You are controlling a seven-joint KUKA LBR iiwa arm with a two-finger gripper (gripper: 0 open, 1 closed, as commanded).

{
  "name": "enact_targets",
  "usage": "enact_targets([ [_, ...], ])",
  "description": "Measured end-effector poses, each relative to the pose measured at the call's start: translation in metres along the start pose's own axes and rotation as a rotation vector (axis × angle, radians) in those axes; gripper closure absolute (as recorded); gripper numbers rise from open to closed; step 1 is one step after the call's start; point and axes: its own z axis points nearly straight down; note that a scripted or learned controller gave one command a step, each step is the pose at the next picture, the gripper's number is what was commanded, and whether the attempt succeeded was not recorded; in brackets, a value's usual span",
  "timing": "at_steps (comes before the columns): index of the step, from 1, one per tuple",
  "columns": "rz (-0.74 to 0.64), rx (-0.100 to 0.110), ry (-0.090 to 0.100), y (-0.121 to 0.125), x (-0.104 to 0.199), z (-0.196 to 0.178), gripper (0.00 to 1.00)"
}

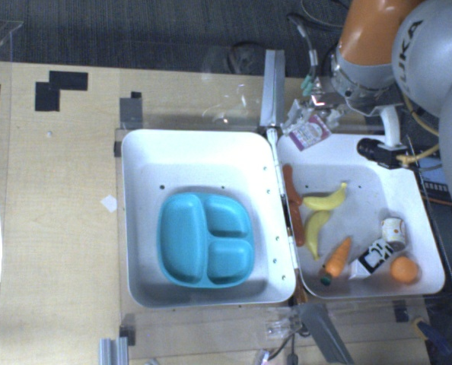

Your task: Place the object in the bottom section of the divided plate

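A light blue divided plate (207,238) lies in the left bin (138,204), with one long section on its left and two smaller ones on its right. Nothing lies on the plate. My gripper (308,128) hangs over the far left corner of the right bin (431,249), well away from the plate. Something white and pink shows at its tip, too blurred to tell whether it is a held object. Below it in the right bin lie a brown sausage (291,204), two bananas (325,200), a carrot (337,257) and an orange (403,270).
A small white cup (393,229) and a black-and-white piece (374,257) sit near the orange. A metal rail (272,90) stands behind the wall between the bins. The grey arm with its orange band (378,21) covers the top right.
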Motion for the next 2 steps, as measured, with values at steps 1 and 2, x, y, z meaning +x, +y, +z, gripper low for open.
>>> enact_targets([
  [1,-0.091,0.0,0.002,-0.049,0.042,-0.036,1.0],
  [2,0.003,0.0,0.001,-0.068,0.039,-0.076,1.0],
])
